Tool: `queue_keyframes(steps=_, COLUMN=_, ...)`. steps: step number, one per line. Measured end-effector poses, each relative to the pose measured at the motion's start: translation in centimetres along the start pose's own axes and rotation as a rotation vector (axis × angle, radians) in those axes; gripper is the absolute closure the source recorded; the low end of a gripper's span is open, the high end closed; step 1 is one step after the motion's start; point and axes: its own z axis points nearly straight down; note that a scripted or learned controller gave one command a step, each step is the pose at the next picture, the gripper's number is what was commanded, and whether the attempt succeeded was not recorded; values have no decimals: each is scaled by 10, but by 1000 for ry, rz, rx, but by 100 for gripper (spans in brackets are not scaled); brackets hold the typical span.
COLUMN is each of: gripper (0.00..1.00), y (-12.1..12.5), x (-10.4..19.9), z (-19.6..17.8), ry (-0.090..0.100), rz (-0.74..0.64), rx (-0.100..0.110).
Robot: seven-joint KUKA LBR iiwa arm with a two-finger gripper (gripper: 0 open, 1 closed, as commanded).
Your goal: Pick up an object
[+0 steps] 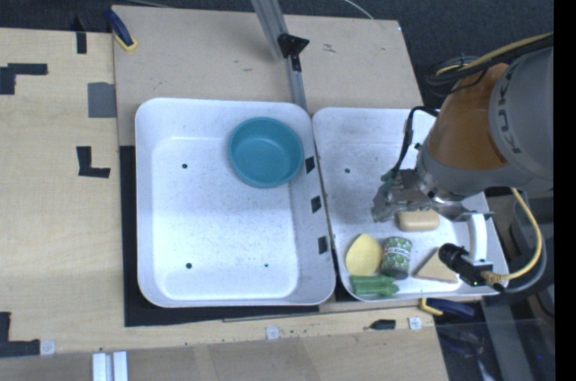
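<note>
While the end effector (393,201) hangs in the right bin (360,145), grip state unreadable, a tan block (418,221) touches it; a yellow lemon (364,254) and green can (396,256) crowd the bin's front edge.

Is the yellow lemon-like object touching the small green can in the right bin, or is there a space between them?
Touching. In the camera view the yellow object and the green can sit side by side with their edges meeting and no white floor between them.

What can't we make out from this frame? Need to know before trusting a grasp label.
- Claw, camera view: open or shut unreadable; dark, blurred, wrist above covers it.
- Pale block: its left end meets the claw; contact or grasp unclear.
- Small can: label too small to read.
- Tan wedge: right part hidden by a black fitting.
- Right bin: far right rim covered by the arm.
</note>
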Motion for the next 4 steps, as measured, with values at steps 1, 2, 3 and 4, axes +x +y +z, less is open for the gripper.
queue_keyframes(steps=1, gripper=100, y=-5, x=6, z=-59, ry=-1, rz=-1, rx=-3)
queue_keyframes(steps=2, gripper=100, y=-5, x=6, z=-64, ry=0, rz=0, rx=2)
queue_keyframes(steps=3, gripper=100, y=7, x=61, z=-77, ry=2, rz=-6, rx=1)
queue_keyframes(steps=4, gripper=100, y=24, x=108, z=-69, ry=1, rz=-5, rx=3)
